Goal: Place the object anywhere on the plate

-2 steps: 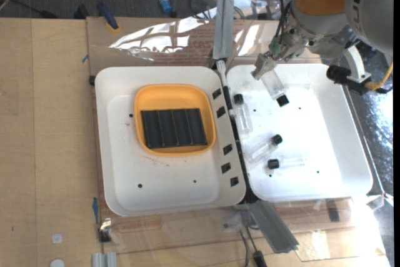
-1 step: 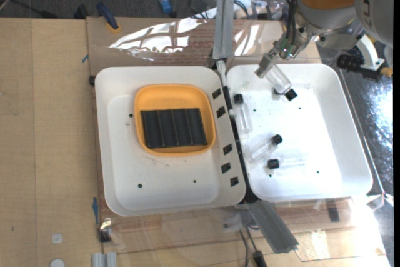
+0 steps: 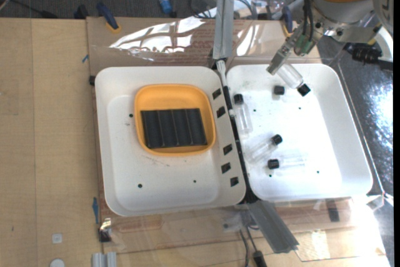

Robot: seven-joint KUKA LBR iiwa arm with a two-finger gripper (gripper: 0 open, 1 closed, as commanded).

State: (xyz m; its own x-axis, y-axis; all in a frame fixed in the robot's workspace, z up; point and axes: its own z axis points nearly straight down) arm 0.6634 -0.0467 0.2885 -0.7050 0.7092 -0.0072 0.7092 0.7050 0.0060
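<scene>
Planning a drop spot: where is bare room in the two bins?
Left bin: bare strip between the orange plate and the front wall. Right bin: bare right half. Crowded: clear vials with black caps near the divider, gripper at the back.

A black ridged block (image 3: 173, 128) covers most of the orange plate (image 3: 142, 100); its rim and the left bin's (image 3: 112, 166) floor around it lie open.

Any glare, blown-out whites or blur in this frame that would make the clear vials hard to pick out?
Camera view: strong glare on the plastic sheet behind the bins; the right bin is near blown-out white, so the clear vials barely separate from it and mainly their black caps read; the orange plate in the left bin is sharp; the gripper looks slightly soft.
</scene>
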